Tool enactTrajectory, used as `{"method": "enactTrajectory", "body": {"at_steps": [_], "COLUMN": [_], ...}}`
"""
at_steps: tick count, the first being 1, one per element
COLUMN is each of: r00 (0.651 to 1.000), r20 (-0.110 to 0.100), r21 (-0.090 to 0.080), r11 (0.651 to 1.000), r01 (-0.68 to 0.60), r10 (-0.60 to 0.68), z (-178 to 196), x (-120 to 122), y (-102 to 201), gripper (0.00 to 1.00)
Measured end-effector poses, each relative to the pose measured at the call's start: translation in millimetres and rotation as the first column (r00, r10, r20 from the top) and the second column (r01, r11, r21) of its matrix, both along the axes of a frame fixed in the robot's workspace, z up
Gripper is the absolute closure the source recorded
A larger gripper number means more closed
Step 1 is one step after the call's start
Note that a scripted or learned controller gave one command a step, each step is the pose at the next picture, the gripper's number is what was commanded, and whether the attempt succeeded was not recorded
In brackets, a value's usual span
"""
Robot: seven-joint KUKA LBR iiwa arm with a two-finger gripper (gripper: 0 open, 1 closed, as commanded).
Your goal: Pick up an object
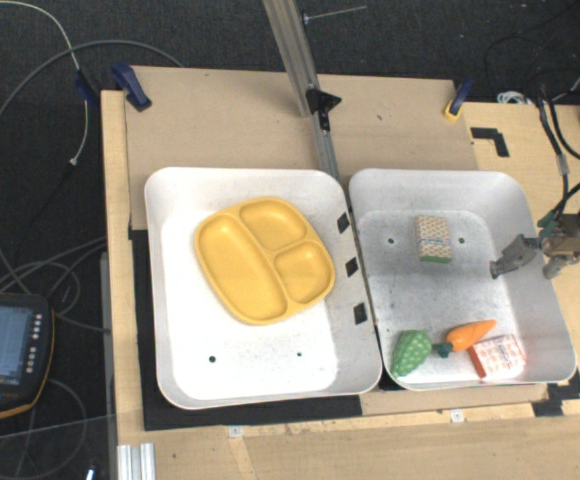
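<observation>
Looking down on the bench (220,108), you see two shallow white bins set side by side, touching along their inner edges. Your left bin (260,388) carries a yellow divided plate (263,260) with three compartments, lying toward its 12 o'clock half and turned at a slant. Your right bin (490,193) carries the small things you could pick.

From 3 o'clock the arm reaches in only a little way: you see just its wrist end and the gripper (515,256) at the right bin's 3 o'clock rim, held low and roughly level, pointing toward 9 o'clock. One dark finger pokes out over the bin's inside slope. You cannot tell how far the jaws stand apart, since the fingers overlap into one dark shape from this angle; nothing shows between them.

Nearest the gripper, at its 9 o'clock and clearly apart from it, sits a small patterned box (434,238), in the upper middle of the right bin. At the bin's 6 o'clock edge three more things lie in a row. A red and white packet (497,356) rests at the 5 o'clock corner. Just beside it, toward 10 o'clock, lies an orange toy carrot (467,335), its thick end touching or nearly touching the packet. At the carrot's 8 o'clock sits a green knobbly toy (411,352), close to the bin's inner wall.

A metal pole (295,43) rises from the bench at 12 o'clock between the bins.
</observation>
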State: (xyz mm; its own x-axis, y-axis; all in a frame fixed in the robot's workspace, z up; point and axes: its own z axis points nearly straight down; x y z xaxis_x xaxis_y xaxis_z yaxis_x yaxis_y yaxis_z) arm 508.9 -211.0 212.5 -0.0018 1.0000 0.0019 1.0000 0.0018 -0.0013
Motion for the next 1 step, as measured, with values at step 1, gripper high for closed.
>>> {"method": "enactTrajectory", "body": {"at_steps": [1], "r00": [1.000], "r20": [0.000], "r21": [0.000], "r11": [1.000], "r01": [0.001], "r10": [-0.001], "z": [0.0], "x": [0.1], "y": [0.0], "gripper": [0.00]}}
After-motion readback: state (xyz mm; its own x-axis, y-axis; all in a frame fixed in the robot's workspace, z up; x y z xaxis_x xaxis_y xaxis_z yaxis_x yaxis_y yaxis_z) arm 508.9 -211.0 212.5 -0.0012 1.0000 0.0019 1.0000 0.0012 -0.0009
